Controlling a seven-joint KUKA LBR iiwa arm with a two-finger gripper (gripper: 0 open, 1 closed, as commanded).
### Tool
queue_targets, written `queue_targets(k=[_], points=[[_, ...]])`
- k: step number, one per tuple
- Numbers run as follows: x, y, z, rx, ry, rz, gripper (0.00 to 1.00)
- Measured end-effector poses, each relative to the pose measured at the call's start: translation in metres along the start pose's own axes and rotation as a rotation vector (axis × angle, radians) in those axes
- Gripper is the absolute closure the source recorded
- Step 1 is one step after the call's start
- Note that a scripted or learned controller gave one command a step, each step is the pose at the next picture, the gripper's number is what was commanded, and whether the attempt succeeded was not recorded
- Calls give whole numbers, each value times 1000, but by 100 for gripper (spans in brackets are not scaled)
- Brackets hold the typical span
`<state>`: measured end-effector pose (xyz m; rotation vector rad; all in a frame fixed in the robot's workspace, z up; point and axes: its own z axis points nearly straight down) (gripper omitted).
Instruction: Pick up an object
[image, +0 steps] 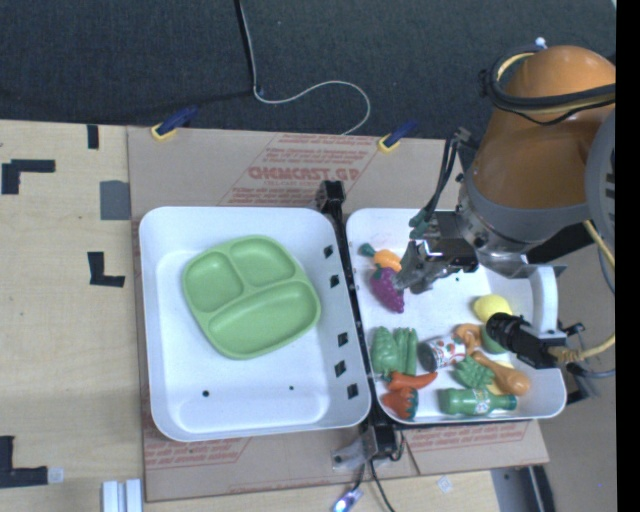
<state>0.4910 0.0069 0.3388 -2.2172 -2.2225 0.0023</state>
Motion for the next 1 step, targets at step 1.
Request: queue_targets(k=[1], points=[[54, 2, -89, -11, 2, -7, 100]])
